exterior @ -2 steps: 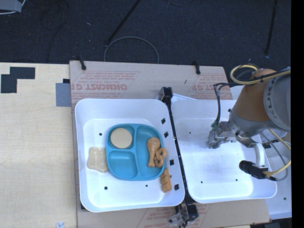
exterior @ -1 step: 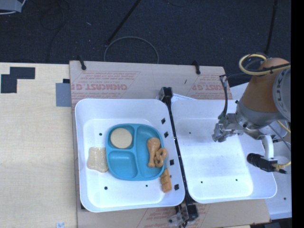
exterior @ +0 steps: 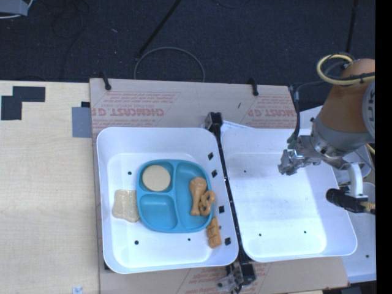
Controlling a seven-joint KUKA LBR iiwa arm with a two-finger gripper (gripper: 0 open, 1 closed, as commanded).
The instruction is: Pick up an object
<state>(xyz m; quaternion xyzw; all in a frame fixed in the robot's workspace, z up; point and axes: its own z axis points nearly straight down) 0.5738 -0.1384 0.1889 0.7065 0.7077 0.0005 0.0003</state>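
The pretzel-shaped piece looks like the most likely pick, and it's found lying in the right-hand compartment of the blue divided plate, which is set in the left bin. It's tan, knobbly and twisted, so plenty of edges are offered for a grip. A pale round cracker is kept in the plate's upper-left compartment, probably as pretend food laid out like a meal. Two pieces are left off the plate: a beige toast-like slab touching its left edge, and a small orange-brown chunk just beside its lower-right corner, near the divider between the bins.

The hand is seen over the right bin, well apart from all of that, so nothing's been reached yet. Whether it's spread or closed can't be told, since it's too small and cluttered. Nothing is seen held in it. The bins are sat on a cardboard sheet on the surface, presumably to keep them from sliding.
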